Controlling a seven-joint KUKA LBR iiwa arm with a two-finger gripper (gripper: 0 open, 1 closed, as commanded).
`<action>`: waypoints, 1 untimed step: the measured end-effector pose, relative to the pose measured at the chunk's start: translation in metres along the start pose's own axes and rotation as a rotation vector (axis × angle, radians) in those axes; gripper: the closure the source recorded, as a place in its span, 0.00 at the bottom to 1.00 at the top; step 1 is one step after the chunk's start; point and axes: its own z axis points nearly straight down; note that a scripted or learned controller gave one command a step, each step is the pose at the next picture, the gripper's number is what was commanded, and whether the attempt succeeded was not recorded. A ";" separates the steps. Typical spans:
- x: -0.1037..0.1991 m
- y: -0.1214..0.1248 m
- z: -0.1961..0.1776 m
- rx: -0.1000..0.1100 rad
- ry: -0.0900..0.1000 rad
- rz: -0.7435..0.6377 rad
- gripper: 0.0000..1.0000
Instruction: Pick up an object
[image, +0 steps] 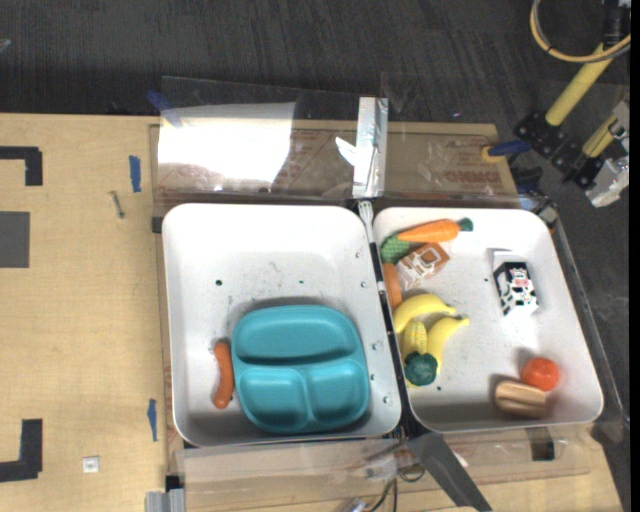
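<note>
Teal divided plate (298, 368) and orange sausage (222, 374) lie in the left bin (260, 250), farthest from the claw (603, 172). The claw sits beyond the far corner of the right bin (470, 350), clear of both bins, likely parked to leave the view unobstructed; whether it is open or closed cannot be told. The closest pick candidate is the cow-patterned block (515, 286), which stands isolated on the claw's near side. The bananas (428, 318) crowd the divider.

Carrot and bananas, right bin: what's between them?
In the camera view, a small orange-and-white box lies between the carrot and the bananas in the right bin.
</note>
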 end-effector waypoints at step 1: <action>-0.005 -0.016 0.000 0.005 0.003 -0.270 1.00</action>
